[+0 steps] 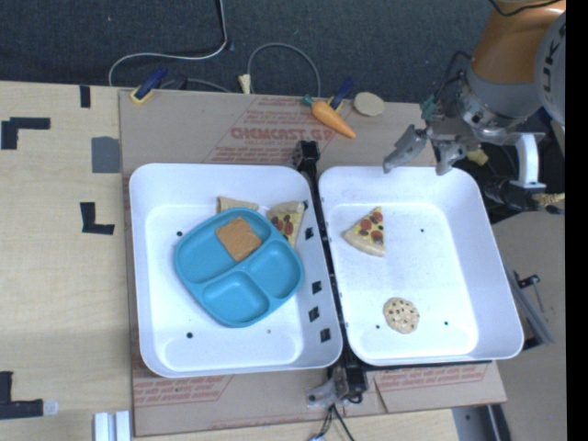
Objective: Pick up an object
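Observation:
My gripper [424, 155] hangs over the far edge of the right bin [478, 274], open, with nothing between its two grey fingers [401, 152]. In that bin lie a pizza slice [367, 231] near the middle left and a round cookie [401, 314] toward the front. The left bin [161, 338] holds a blue divided plate [241, 266] with a brown toast square [239, 238] in one compartment. Another pizza slice [289, 219] and a tan piece [231, 206] lie just behind the plate.
A toy carrot [331, 118] and a beige disc [369, 105] lie on the cardboard behind the bins. Black clips [306, 159] join the bins along the middle seam. Cables [220, 35] run across the dark back area.

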Action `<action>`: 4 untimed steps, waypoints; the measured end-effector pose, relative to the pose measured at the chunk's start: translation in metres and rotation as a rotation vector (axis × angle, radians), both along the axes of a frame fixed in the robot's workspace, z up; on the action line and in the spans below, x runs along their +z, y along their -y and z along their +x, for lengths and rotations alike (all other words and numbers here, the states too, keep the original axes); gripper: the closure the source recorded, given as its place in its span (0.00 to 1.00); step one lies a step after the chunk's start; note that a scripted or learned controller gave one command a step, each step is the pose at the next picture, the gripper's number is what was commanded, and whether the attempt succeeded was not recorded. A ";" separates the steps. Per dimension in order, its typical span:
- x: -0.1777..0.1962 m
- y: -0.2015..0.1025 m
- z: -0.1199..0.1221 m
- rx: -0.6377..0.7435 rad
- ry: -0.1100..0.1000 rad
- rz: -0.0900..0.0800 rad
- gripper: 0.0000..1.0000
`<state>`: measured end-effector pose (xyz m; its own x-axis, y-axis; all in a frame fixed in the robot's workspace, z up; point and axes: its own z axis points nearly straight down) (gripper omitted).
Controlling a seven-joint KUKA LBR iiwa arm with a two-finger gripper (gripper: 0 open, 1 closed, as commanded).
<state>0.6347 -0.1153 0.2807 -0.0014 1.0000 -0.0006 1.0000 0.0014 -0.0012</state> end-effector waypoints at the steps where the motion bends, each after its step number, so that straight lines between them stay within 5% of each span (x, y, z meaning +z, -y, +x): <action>1: -0.123 0.010 0.005 -0.002 -0.012 0.001 0.00; 2: -0.200 0.003 0.013 0.002 0.002 -0.002 0.00; 3: -0.184 0.003 0.015 0.001 0.007 -0.001 1.00; 4: -0.185 0.003 0.014 0.002 0.005 -0.002 0.00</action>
